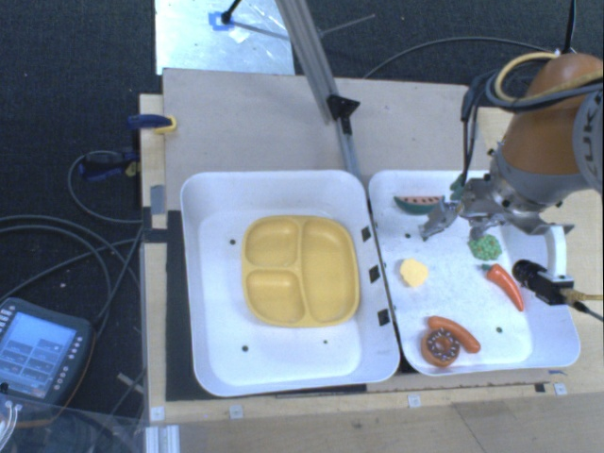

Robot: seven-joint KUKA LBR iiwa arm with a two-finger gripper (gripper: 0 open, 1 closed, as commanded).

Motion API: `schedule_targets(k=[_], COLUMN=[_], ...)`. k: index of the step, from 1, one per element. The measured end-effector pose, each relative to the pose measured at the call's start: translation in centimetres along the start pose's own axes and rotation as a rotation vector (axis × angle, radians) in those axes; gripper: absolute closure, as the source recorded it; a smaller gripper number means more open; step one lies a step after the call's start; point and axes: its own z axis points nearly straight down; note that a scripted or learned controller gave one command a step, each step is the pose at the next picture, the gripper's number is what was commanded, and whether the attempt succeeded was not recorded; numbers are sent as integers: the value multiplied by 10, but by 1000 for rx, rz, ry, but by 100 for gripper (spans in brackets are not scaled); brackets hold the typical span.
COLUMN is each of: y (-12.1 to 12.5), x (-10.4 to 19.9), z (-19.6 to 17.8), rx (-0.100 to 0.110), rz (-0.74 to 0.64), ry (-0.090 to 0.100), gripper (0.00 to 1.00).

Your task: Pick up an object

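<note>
My gripper (461, 220) hangs over the upper part of the right bin (566, 347), under the grey and orange wrist. A watermelon slice (418, 201) lies just to its left, and a green broccoli piece (485, 247) sits just below and right of it. An orange carrot (505, 286) lies below the broccoli. A small yellow piece (413, 273) rests at the bin's left middle. Near the front edge a sausage (455, 332) touches a brown donut (440, 348). I see nothing held in the gripper.
The left bin (208, 347) holds a yellow divided plate (301, 270). A grey pole (311, 50) slants down to the gap between the bins. Cables and a pendant (38, 343) lie off the bench at the left.
</note>
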Motion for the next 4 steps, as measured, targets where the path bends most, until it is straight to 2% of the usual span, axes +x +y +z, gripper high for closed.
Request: schedule_targets(k=[1, 2, 3, 4], y=[0, 2, -6, -6], x=[0, 4, -3, -3], z=[0, 43, 93, 125], rx=[-1, 4, 6, 4], rz=[2, 4, 5, 4], ry=[0, 0, 0, 0], gripper=[0, 0, 0, 0])
